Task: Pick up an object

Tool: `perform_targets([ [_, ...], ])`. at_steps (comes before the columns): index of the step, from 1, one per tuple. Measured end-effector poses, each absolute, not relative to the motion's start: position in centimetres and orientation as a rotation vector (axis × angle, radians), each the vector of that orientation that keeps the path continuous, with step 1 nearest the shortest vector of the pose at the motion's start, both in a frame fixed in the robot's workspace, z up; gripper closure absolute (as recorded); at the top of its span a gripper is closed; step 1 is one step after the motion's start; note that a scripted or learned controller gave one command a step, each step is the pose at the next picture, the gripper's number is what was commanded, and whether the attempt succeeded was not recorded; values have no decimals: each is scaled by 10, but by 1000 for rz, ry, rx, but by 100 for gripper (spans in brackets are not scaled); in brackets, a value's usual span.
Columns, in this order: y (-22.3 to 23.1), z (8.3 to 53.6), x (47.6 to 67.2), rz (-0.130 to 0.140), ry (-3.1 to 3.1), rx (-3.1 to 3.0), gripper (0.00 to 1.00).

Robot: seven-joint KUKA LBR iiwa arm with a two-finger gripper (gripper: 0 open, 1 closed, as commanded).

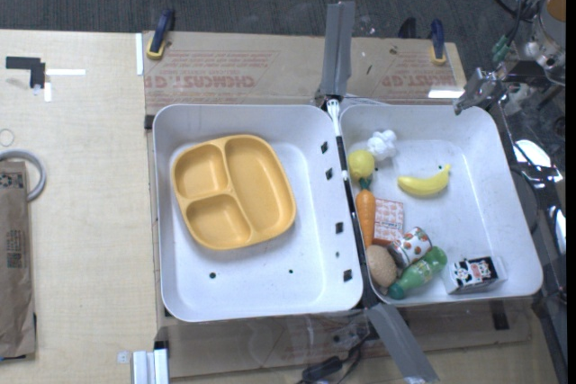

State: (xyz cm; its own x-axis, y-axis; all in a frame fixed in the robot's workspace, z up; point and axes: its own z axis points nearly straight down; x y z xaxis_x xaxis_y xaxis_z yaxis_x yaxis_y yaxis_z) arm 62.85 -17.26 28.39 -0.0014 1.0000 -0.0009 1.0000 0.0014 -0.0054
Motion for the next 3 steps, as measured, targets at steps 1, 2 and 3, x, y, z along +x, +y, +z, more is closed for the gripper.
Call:
perform_targets([
  [1, -211, 98, 632, 2, -2504, -1895, 0],
  [2, -174, 149, 620, 2, -2530, -1861, 0],
  [3, -178, 101, 617, -13, -2681, -1662, 0],
])
